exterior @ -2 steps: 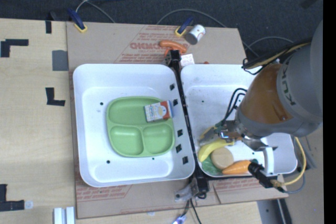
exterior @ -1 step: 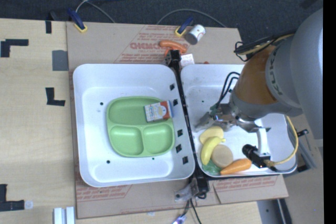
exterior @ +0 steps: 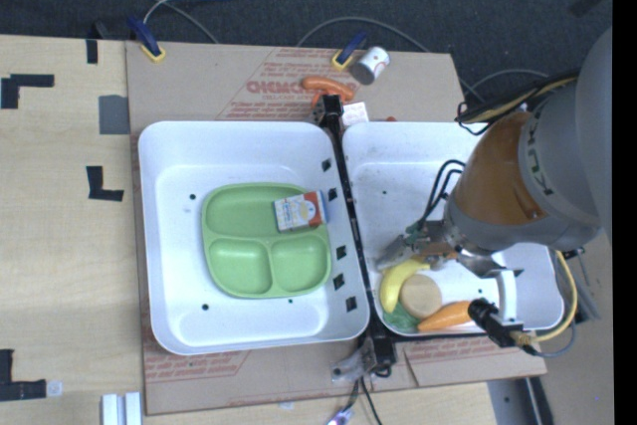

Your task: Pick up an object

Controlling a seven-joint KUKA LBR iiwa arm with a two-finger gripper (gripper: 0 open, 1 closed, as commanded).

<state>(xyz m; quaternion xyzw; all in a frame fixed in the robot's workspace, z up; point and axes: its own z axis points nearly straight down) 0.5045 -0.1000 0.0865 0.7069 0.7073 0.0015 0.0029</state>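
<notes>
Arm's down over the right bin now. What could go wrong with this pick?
The banana, round tan piece and carrot crowd one corner of the right bin, so the gripper may nudge several or catch none. They sit close to the bin wall, which could block a finger.

Glossy white plastic bins (exterior: 159, 214), smooth matt green plastic tray (exterior: 249, 259) in the left bin, brown corrugated cardboard sheet (exterior: 199, 85) beneath the bins, pale wood-grain bench (exterior: 60, 264)
</notes>
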